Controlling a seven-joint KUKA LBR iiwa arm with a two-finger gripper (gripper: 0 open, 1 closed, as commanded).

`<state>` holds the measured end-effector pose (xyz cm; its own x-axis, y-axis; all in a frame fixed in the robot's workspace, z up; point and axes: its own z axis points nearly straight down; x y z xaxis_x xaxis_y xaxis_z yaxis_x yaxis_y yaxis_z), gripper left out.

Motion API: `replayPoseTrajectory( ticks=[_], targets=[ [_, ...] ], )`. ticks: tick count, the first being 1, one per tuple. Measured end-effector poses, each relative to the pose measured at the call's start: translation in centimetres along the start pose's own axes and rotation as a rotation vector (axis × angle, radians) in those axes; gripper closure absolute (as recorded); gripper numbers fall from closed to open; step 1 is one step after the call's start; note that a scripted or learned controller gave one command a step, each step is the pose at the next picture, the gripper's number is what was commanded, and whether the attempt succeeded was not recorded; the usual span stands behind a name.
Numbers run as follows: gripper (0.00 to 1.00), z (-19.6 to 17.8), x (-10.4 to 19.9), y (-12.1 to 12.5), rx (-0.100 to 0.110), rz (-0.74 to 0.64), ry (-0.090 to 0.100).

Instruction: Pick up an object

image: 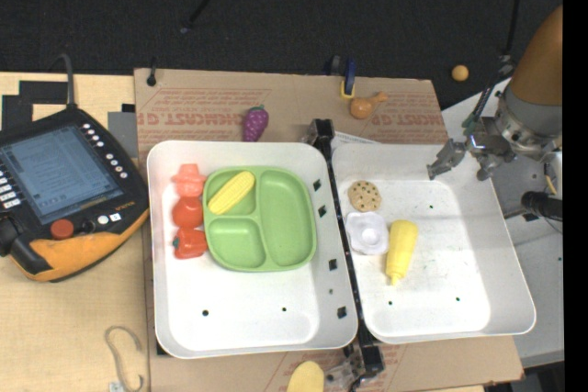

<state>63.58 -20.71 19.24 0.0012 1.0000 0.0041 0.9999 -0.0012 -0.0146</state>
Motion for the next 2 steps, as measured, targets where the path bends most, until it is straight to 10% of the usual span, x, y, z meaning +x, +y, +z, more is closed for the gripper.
replayPoseTrajectory(
  ticks=[2],
  targets=[
    [0.0,3.6,0.6,-0.1,-0.01,-0.002,-0.002]
  ],
)
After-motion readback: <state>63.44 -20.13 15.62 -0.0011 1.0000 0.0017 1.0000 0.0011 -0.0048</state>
